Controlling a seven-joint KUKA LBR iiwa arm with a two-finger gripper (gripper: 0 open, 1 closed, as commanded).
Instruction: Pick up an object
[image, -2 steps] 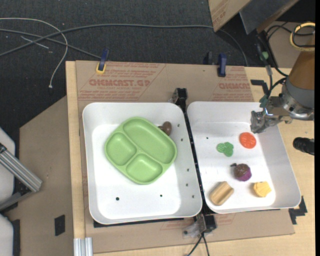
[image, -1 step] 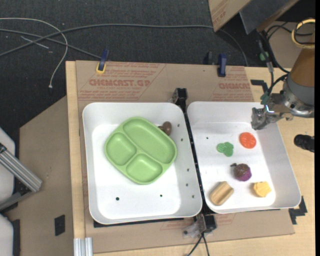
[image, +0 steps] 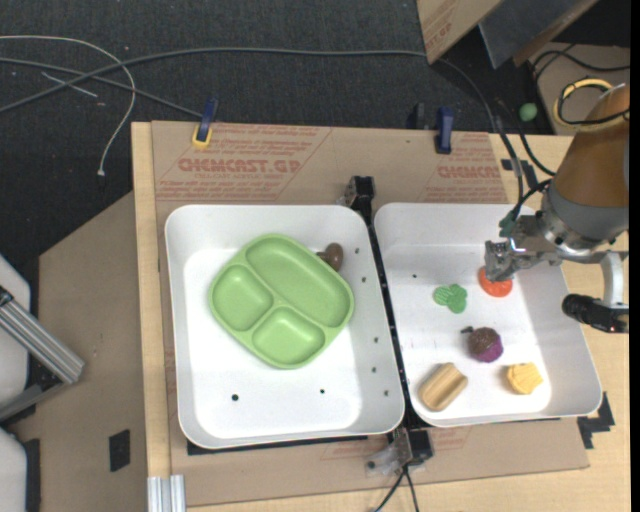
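Take the right bin (image: 560, 395) as your landmark. You have five small objects lying in it. An orange-red piece (image: 496, 285) sits toward its far side, directly under the gripper (image: 498, 262). A green leafy piece (image: 451, 296) lies just left of that. A dark purple round item (image: 486, 343) rests near the bin's middle. A tan bread-like roll (image: 442, 386) lies tilted by the near wall, with a yellow lump (image: 523, 378) to its right.

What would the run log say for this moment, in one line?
arm: over right bin | hand: above orange object | grasp: unconfirmed | green tray: left bin
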